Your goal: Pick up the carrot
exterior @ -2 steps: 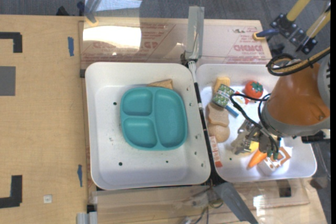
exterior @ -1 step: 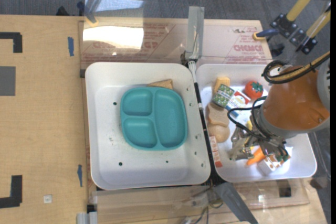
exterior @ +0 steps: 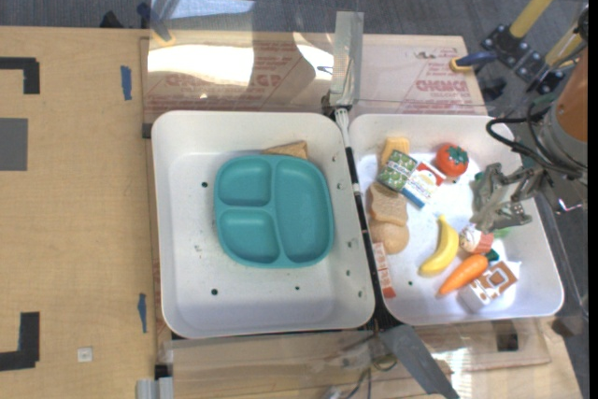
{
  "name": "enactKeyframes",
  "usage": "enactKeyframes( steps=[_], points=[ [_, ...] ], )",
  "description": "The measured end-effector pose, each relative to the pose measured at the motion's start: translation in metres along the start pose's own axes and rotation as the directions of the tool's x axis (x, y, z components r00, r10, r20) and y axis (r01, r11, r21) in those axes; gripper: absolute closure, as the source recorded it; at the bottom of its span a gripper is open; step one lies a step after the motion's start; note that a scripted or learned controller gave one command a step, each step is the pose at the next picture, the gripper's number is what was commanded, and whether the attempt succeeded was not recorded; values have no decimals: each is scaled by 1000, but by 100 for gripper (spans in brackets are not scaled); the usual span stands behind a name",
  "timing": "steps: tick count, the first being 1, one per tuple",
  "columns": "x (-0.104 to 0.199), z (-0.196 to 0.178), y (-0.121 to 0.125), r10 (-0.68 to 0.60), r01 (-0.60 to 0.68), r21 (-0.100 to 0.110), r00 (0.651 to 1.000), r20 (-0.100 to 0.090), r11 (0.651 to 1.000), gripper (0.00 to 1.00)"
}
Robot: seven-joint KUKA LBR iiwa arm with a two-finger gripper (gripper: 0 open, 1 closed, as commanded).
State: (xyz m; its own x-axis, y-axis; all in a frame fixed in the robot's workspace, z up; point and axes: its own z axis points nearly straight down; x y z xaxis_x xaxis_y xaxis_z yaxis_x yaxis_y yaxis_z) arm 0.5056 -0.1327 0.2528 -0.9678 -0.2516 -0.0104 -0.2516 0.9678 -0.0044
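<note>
Carrot, orange and tapered with a green tip (exterior: 463, 274), lies at five o'clock in the right shallow white bin (exterior: 537, 294), just beside a yellow plastic banana (exterior: 442, 248) at its nine o'clock. At the carrot's twelve o'clock hangs the grey two-finger gripper (exterior: 488, 218); its fingers look spread and pinch nothing. Farther off sits a red tomato (exterior: 452, 160), and the left white bin (exterior: 177, 229) holds a teal divided plate (exterior: 275, 210)
</note>
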Motion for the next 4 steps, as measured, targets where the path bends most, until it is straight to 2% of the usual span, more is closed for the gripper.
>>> enactKeyframes(
  steps=[1, 2, 3, 4],
  points=[
    [8, 126, 27, 196, -196, -5, 980, -13, 980, 100],
    [-16, 27, 80, 255, -255, -2, 967, 1, 967, 100],
    [-14, 29, 79, 257, -257, -2, 966, -4, 966, 0],
    [26, 155, 8, 166, -166, -2, 986, -6, 986, 0]
  ],
)
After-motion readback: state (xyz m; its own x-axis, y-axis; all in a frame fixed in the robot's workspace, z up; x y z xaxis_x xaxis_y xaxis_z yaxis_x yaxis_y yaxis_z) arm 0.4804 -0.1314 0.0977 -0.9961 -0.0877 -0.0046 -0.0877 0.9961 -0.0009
